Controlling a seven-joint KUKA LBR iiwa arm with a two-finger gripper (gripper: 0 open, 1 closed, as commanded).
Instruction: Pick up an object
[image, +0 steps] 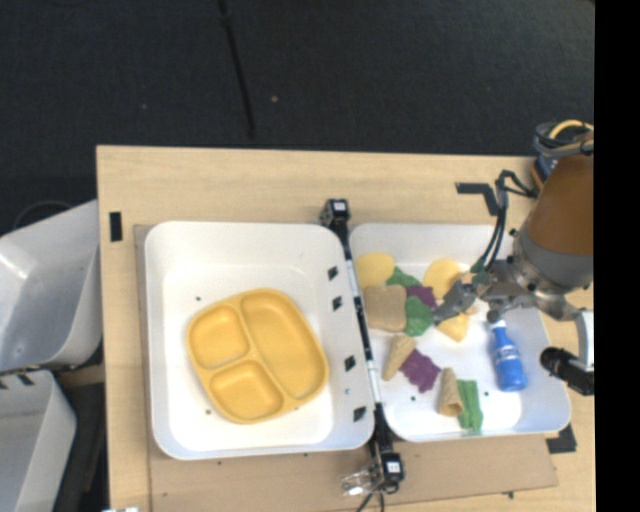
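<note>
— Where do we see the arm (560, 215)?
— Reaching in over the right bin (540, 420), its claw (462, 296) low among the toys, by a yellow piece (443, 275).
— Spread or pinching?
— We cannot tell.

On the surface (250, 180) we see two bins side by side, the left bin (160, 300) and the right bin (540, 415), touching along their inner edges. In the left bin a three-compartment tray (257, 355) lies a little left of centre. In the right bin the things crowd toward the left half: a round piece (376, 268) at the back, a flat slab (384, 308) just in front of it, a wedge (399, 353) nearer still. A bottle (507, 357) lies to the right of the pile, lengthwise front to back. The arm (560, 220) reaches in from the right, its hand (462, 297) over the back of the pile, between the slab and the bottle.
</note>
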